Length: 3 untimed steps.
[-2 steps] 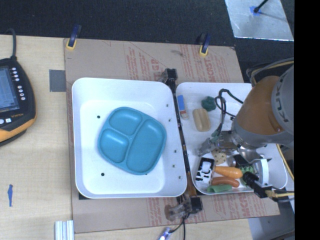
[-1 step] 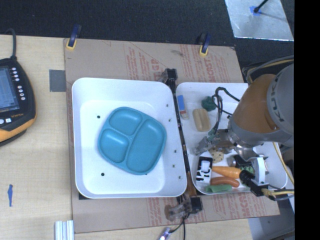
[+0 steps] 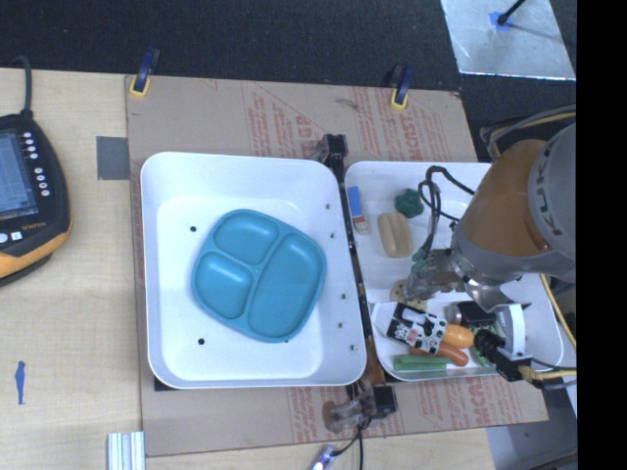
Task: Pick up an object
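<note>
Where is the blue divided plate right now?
The blue divided plate lies in the left white bin, roughly centred, apart from the small items in the right bin.

The arm point(image 3: 514, 213) covers much of the right bin point(image 3: 377, 179), hiding that bin's middle and right wall. Its pincer point(image 3: 423, 280) is too dim and small to read between the fingers. The near toys point(image 3: 431, 341) blur into one heap, partly under the wrist. At the left edge a pendant point(image 3: 24, 199) is cut off. The arm runs out of view on the right.
</note>
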### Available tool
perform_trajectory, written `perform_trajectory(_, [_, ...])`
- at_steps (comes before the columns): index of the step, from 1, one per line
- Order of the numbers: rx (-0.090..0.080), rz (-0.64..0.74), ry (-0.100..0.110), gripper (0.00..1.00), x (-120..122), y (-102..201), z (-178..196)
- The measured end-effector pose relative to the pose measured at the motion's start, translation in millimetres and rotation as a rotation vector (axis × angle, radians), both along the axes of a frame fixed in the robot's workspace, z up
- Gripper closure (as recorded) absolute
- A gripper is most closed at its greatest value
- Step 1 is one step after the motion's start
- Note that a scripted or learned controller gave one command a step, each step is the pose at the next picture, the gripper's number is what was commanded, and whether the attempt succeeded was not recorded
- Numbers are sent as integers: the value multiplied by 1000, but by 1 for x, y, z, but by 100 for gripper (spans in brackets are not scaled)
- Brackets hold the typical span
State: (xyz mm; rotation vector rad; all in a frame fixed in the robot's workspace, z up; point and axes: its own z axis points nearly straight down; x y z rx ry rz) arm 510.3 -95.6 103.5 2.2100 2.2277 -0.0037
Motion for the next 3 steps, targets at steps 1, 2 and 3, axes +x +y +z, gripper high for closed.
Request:
perform_trajectory(1, [4,-6,3,100,10,-60,37])
perform_trajectory(2, [5,-5,4,0,10,-59,37])
perform_trajectory(3, [4,-4,1,0,119,-28,-11])
